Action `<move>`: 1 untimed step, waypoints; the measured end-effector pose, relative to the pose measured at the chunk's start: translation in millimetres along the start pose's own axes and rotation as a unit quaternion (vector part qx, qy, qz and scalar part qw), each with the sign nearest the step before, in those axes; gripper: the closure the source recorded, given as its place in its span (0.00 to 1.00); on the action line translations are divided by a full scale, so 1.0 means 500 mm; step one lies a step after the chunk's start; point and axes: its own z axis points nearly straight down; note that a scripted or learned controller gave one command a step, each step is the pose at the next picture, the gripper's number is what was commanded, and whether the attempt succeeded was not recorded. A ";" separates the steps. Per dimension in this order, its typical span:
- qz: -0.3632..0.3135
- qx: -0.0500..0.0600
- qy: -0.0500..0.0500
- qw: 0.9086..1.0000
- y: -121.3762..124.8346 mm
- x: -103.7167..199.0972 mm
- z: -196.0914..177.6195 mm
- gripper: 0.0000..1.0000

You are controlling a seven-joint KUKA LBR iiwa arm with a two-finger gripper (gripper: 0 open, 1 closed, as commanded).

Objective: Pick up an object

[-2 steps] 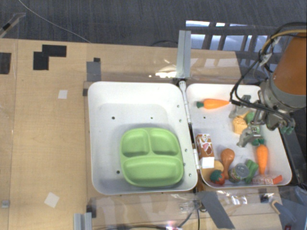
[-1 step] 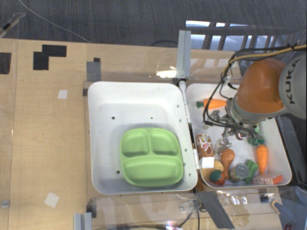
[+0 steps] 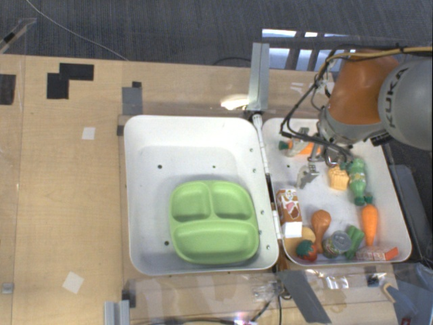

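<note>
Jaws (image 3: 310,175), which we are seeing too blurred to tell their state, are hanging beside a blocky yellow cheese wedge (image 3: 337,178).

Wooden bench (image 3: 67,202) under two white bins (image 3: 145,181)

Arm (image 3: 385,100) cut off at right edge; small item (image 3: 292,144) beneath its cables too obscured to identify.

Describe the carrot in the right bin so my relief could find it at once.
Start at the right white bin and follow its right wall toward the near corner. The carrot lies there, orange with a green top, just below the green vegetable toy. It is the long, tapered orange piece, unlike the rounder brown-orange toy to its left.
</note>
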 end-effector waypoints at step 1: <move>-0.115 0.004 -0.007 0.993 -0.145 -0.031 -0.108 0.00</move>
